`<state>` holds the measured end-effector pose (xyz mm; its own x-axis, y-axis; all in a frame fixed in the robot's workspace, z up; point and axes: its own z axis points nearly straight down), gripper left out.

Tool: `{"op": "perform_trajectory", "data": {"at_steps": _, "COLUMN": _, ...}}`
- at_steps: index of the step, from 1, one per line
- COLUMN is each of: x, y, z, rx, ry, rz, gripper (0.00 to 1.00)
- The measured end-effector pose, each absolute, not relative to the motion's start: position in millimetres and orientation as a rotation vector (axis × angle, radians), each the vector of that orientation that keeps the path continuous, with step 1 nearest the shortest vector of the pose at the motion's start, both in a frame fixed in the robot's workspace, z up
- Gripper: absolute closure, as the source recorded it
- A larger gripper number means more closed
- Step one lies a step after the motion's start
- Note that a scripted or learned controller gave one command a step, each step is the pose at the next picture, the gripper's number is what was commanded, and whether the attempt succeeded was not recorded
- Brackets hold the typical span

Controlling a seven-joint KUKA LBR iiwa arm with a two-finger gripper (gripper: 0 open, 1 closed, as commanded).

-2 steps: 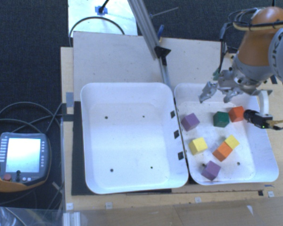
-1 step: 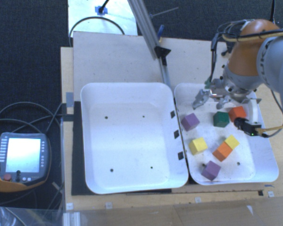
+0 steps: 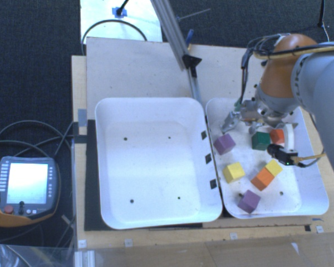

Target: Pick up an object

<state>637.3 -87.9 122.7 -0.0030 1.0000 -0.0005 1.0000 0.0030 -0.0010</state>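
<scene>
- Hand position: low in my right bin, grip state impossible to tell.
- Green cube lies just beside my hand, nearest among the blocks.

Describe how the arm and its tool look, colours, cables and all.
The arm is a thick, rounded grey tube entering from the right, with a glossy orange band above the wrist. Dark cables loop over the band and run down beside it. The tool below is a compact metallic grey and black block with silvery parts, above the right white bin.
</scene>
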Motion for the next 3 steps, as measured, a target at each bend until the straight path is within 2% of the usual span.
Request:
{"op": "perform_trajectory", "data": {"at_steps": 1, "x": 638.7, "y": -87.9, "z": 136.4, "rx": -2.218, "ry": -2.229, "rz": -0.005, "gripper": 1.00}}
{"op": "perform_trajectory", "data": {"at_steps": 2, "x": 641.2, "y": -90.1, "z": 201.7, "rx": -2.222, "ry": -2.231, "rz": -0.009, "gripper": 1.00}}
{"op": "perform_trajectory", "data": {"at_steps": 3, "x": 642.2, "y": -90.0, "z": 202.4, "rx": -2.218, "ry": -2.228, "rz": -0.003, "gripper": 1.00}}
